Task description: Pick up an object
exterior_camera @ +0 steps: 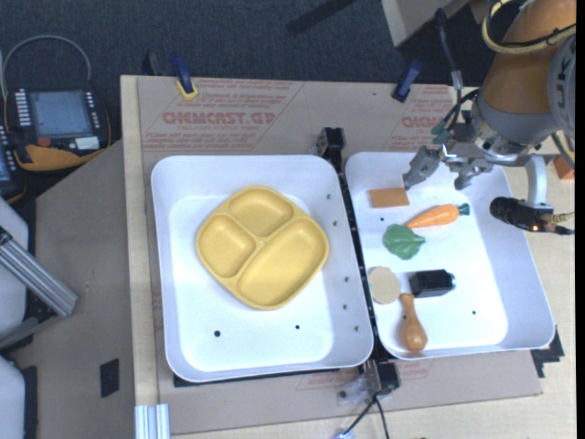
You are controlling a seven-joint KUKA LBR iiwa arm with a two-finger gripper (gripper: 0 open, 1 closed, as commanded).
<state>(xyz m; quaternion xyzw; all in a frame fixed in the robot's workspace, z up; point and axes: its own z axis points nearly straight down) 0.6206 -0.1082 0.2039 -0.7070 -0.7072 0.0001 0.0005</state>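
Gripper (442,167) sits in the upper right of the frame, above the far end of the right bin (521,332); we see its 2 fingers spread wide with nothing between them. Just below it lie an orange flat piece (388,198) and a toy carrot (434,216), with a green leafy piece (402,241) nearer the frame's centre. Lower in that bin we see a black block (430,283), a pale round disc (384,284) and a brown pear-shaped piece (411,323). The left bin (183,337) holds 1 yellow divided plate (262,245) with 3 compartments.
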